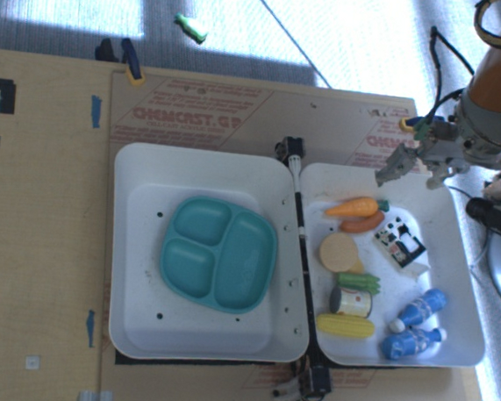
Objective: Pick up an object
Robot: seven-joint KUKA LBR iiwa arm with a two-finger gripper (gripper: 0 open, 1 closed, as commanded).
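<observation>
Nearest the camera, at the front of the right bin (463, 286), I see two blue bottles (415, 326), a corn cob (345, 326) and a small can (352, 302) touching the cob. Just behind them lie a green vegetable (359, 281), a tan disc (340, 253) and a black-and-white block (400, 241). Further back, a carrot (356, 207) lies on a red sausage-shaped piece (363, 224). The left bin (133, 228) holds a teal divided tray (219, 254).

The gripper (421, 168) hangs above the right bin's far rim, its fingers spread apart with nothing between them. I judge the step in hand to be the approach. For a clean pick I would choose an isolated item, probably the block, centre the fingers over it, align them across its narrow side, then descend vertically before closing. Crowded items such as the carrot risk a glancing grasp.
</observation>
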